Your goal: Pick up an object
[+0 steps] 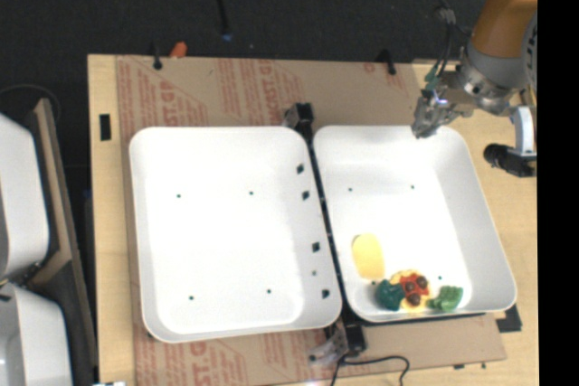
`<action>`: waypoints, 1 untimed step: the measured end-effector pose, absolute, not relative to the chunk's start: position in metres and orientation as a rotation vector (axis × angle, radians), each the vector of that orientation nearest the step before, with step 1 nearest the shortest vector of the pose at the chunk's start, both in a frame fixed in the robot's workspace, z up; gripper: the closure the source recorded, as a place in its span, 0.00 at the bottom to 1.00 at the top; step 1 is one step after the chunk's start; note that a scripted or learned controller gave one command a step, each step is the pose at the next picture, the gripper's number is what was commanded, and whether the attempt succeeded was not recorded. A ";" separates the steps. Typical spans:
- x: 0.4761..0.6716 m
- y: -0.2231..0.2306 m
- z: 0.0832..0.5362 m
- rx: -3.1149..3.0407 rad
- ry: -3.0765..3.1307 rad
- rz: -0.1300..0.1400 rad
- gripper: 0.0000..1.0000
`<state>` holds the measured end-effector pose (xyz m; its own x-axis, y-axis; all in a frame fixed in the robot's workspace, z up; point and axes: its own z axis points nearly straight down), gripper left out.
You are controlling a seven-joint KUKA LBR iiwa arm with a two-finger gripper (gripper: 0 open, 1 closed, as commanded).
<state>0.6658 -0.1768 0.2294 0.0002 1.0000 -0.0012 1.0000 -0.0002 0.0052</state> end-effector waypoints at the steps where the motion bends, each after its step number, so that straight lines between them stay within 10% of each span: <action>1: 0.662 -0.130 0.227 2.219 2.224 0.001 1.00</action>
<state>0.6621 -0.1301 0.2271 -0.0023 1.0000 0.0003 1.0000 0.0023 0.0009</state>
